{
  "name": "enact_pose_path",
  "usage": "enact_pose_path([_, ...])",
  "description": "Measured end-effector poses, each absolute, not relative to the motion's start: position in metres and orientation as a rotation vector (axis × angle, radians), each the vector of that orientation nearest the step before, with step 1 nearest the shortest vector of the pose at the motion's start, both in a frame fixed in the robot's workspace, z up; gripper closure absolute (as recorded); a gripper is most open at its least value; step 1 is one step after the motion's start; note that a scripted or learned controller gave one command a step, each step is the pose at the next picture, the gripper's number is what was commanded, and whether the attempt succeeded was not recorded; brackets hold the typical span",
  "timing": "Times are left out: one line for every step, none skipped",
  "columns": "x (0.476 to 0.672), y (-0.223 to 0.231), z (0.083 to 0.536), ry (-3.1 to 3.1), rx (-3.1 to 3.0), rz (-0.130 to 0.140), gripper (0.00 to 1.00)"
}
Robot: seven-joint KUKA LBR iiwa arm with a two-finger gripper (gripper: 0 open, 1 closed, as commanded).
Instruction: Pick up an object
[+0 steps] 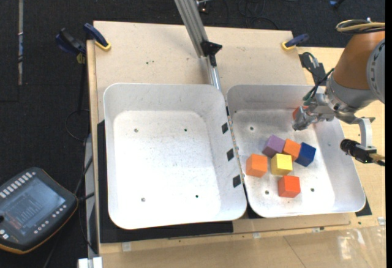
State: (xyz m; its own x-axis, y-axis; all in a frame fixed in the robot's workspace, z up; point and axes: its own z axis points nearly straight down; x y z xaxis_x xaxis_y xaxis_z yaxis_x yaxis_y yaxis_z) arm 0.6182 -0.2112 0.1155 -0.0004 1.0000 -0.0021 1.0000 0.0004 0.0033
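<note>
The arm (361, 68) comes in from 3 o'clock, and its gripper (304, 117) hangs over the right bin (343, 196), toward 1 o'clock of that bin's floor and close to its back wall. A small red patch (296, 113) shows just at the gripper's 9 o'clock side. It may be a block, but it is too small and too hidden to be sure, and whether the gripper is spread, pressed together or pinching something cannot be told. Six blocks lie loose on the bin floor, at about 7 o'clock from the gripper and apart from it. The purple block (274, 145) sits at the cluster's 11 o'clock. An orange block (292, 148) is just beside it at 3 o'clock, and the blue block (305, 154) touches that one further toward 3 o'clock. The yellow block (282, 163) sits in the middle, tight under the purple and orange ones. A second orange block (257, 165) lies just beside it at 9 o'clock. The red block (289, 186) lies at the cluster's 6 o'clock, a little apart. The left bin (122, 138) stands next to the right one at 9 o'clock. A pendant (30, 208) lies off the bench (159, 52) at 8 o'clock, and clamps (98, 37) grip its far corners.
</note>
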Motion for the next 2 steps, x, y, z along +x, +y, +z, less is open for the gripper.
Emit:
enact_pose_path([0.619,-0.213,0.180,2.218,2.213,0.006,1.00])
enact_pose_path([0.621,-0.213,0.234,2.218,2.212,0.005,1.00])
